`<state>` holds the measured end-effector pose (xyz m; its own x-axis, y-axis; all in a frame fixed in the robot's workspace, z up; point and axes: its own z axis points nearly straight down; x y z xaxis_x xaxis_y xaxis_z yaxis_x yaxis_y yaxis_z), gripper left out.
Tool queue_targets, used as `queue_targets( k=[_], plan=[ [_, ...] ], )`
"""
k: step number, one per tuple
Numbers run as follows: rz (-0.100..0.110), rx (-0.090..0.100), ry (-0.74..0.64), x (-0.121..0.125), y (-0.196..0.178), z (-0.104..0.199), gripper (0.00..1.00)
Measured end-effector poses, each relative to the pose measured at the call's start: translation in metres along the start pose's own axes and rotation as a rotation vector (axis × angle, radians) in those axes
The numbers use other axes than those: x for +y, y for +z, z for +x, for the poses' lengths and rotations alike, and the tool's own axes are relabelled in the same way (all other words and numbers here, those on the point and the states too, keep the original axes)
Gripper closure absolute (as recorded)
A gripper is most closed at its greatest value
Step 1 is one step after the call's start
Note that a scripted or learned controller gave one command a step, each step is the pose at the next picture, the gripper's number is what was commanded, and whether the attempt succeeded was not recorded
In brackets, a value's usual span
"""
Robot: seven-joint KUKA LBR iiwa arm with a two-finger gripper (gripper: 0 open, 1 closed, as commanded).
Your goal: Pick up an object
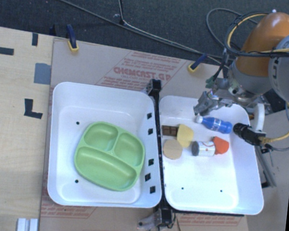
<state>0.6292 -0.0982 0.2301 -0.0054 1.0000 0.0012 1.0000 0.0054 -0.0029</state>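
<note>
- Over the far edge of the right bin (249, 201), I see my gripper (204, 107) hanging from the grey arm, just above and to the left of a blue bottle (217, 125); nothing sits between its fingers, and I cannot tell how wide they stand.
- That blue bottle lies on its side near the bin's far wall, white cap pointing left, blue body with a pale label.
- Nearer the bin's middle, a small cluster: a yellow block (185, 134), a tan round disc (172, 150) touching it, a brown bar (169, 130) at the left wall, and a white tube with an orange-red end (211, 147).
- Across the divider, the left bin (67, 103) holds a green sectioned plate (110, 156), lying flat.
</note>
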Motion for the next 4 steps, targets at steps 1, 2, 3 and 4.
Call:
queue_targets(
  k=[1, 2, 3, 4],
  plan=[
    [0.0, 0.0, 0.0, -0.006, 0.004, 0.05, 1.0],
    [0.001, -0.001, 0.001, -0.031, 0.01, 0.094, 1.0],
    [0.0, 0.0, -0.001, -0.052, 0.001, 0.147, 1.0],
    [0.001, -0.001, -0.002, -0.063, 0.013, 0.2, 1.0]
  ],
)
